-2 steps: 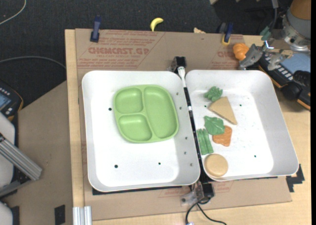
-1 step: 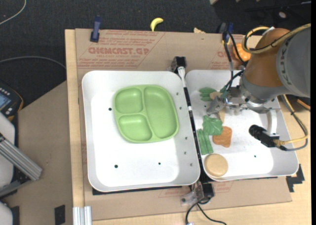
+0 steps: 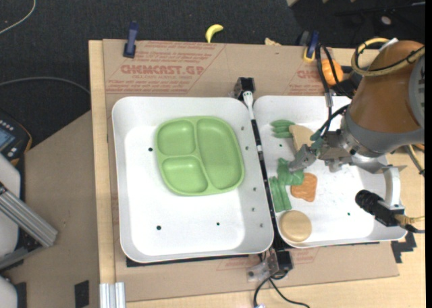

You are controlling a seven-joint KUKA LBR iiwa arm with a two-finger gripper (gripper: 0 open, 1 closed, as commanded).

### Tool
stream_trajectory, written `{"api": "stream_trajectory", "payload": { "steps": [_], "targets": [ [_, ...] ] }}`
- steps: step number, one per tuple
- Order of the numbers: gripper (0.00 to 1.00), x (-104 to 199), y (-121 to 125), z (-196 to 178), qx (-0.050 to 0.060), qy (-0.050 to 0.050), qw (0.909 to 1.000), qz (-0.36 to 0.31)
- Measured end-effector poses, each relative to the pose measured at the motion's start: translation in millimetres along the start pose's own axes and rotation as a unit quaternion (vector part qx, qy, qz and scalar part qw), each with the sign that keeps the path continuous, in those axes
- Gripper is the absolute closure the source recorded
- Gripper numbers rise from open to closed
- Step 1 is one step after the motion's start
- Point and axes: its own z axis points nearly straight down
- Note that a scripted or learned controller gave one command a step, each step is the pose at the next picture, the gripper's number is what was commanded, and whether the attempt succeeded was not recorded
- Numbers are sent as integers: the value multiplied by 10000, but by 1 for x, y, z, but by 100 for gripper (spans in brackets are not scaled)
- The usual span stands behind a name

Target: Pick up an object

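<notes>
The gripper (image 3: pixel 302 159) hangs low over the right bin (image 3: pixel 337 222), its dark fingers reaching toward the cluster of small things at the bin's nine o'clock side. Whether the fingers are open or closed cannot be told; they are too small and dark against the clutter. Just below them lie green toy pieces (image 3: pixel 287 182), touching an orange piece (image 3: pixel 305 188) at their three o'clock. A round tan object (image 3: pixel 295 225) sits near the bin's six o'clock edge, and a tan wedge (image 3: pixel 301 136) with a green bit (image 3: pixel 281 126) lies toward twelve o'clock. The left bin (image 3: pixel 135 185) holds a green divided plate (image 3: pixel 200 155).

The risk, as I judge it, is crowding: the green and orange pieces touch, so the fingers may close on two at once, or nudge one aside and come up with nothing. The bin's wall is also near.

On the tabletop's cardboard (image 3: pixel 169 67), red print reads "CHEMCAST"; the smaller lines are unreadable.
</notes>
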Motion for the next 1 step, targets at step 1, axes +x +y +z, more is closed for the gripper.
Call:
{"api": "stream_trajectory", "payload": {
  "steps": [1],
  "targets": [
    [0,-28,-38,68,58,-3,10000,31]
  ]
}}
